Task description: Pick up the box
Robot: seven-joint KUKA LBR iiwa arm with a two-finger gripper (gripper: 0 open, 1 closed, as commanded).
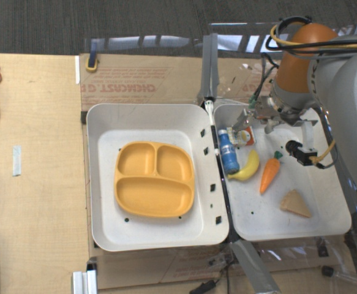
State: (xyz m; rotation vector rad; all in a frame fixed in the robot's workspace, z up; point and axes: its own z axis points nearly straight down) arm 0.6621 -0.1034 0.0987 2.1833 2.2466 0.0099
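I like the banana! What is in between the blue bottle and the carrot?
The banana lies between the blue bottle and the carrot in the right bin, as the camera view shows.

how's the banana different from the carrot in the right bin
The banana is yellow and curved; the carrot is orange, straight and tapered with a green top. The banana lies against the blue bottle; the carrot lies apart from it, nearer the bin's middle. Both lie flat in the right bin.
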